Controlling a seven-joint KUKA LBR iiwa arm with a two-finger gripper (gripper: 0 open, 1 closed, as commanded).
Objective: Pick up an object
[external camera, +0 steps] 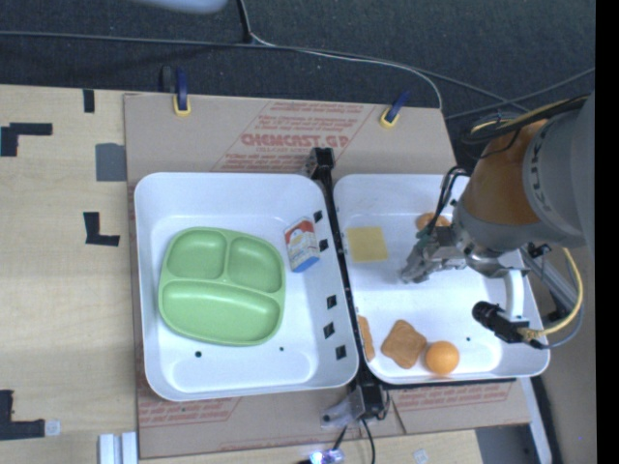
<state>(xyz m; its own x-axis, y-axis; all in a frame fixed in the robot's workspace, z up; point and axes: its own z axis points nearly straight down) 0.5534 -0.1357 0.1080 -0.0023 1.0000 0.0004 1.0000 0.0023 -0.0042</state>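
While the arm reached in from the right, its end effector (418, 269) sat low over the right bin (387, 193), just right of the yellow slice (368, 244); finger spacing could not be made out. An orange ball (442, 358) and a brown piece (403, 343) lay near the front wall. The left bin (232, 184) held a green divided plate (222, 286) and a small carton (302, 246).

Two white bins (145, 259), one green divided plate (222, 286), one small carton (302, 246), one orange (442, 358)
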